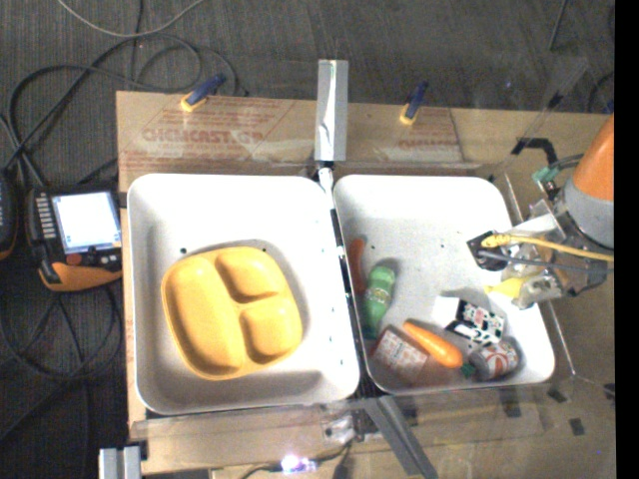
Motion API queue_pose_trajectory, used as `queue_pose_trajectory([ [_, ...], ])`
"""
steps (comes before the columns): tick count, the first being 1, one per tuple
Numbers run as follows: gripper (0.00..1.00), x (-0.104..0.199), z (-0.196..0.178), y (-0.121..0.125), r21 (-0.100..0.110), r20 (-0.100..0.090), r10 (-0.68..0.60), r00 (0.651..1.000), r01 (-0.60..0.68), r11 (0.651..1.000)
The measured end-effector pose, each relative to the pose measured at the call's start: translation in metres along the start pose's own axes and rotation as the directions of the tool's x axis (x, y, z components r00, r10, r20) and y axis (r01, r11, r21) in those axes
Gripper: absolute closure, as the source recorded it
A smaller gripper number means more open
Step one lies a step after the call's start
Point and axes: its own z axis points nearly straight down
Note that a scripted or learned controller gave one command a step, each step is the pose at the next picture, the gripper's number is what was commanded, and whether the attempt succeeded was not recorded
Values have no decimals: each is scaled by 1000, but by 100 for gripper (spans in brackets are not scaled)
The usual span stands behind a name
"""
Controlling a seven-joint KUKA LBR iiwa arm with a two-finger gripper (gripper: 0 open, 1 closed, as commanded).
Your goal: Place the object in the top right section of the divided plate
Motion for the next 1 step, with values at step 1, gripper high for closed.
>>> queue_pose_trajectory([
  [1,100,75,25,-105,0,3,-108,994,108,994],
])
